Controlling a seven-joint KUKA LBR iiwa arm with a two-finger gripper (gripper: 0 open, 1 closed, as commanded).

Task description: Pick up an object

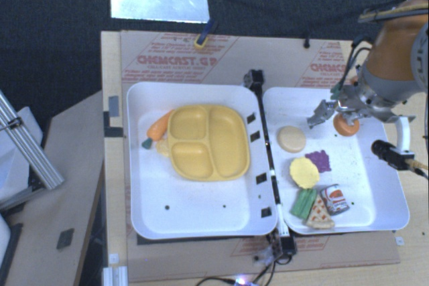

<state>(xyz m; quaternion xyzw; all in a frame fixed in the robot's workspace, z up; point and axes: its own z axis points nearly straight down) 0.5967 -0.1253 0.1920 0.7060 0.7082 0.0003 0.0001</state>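
My gripper [333,112] hangs over the back of the right bin [382,211]. Just beside and below it lies an orange round piece [348,126], partly covered by the gripper. I cannot tell whether that piece is held or only lies under it. In front of the gripper sit a beige round cookie [291,138], a purple piece [320,160] and a yellow round piece [304,172]. A green piece [303,203], a pizza slice [320,218] and a red-and-white can [334,199] lie near the bin's front.
The left bin [194,211] holds a yellow divided plate [204,142] with a carrot [158,125] at its left rim. A black divider with clips [263,144] runs between the bins. A black part [389,152] of the arm juts over the right bin's right side.
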